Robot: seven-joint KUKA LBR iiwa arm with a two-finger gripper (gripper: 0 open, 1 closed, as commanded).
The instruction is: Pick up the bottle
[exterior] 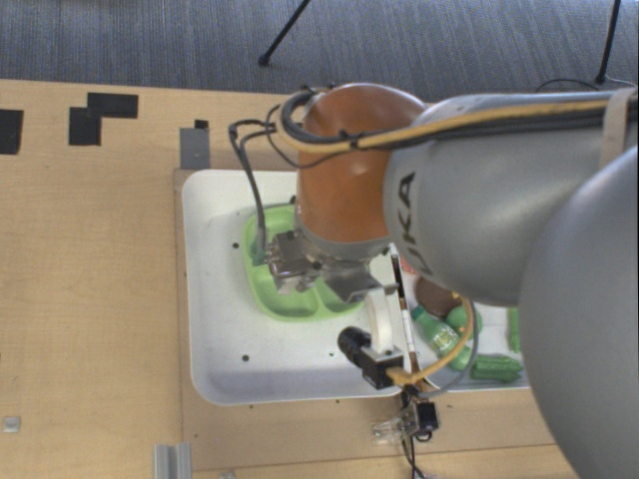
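My arm [479, 198] comes in from the right and covers much of the white bin [215, 297], its orange band [344, 163] sitting right over the middle of it. My gripper [300, 267] is low in the bin, directly over a light green dish [285, 302], whose rim curves out to the left and below the metal of the wrist. Whether the gripper is open or closed I cannot tell, since the wrist hides that part from above.

The bottle [439, 329] (as far as I can make it out) is the green thing with a white cap lying to the right of the dish, half under my cabling. A second green piece [496, 369] lies near the bin's lower edge, just right of it, and a brown rounded object [431, 295] peeks out just above it. Nothing shows as gripped. A black connector [364, 355] hangs from my wrist over the bin's lower rim
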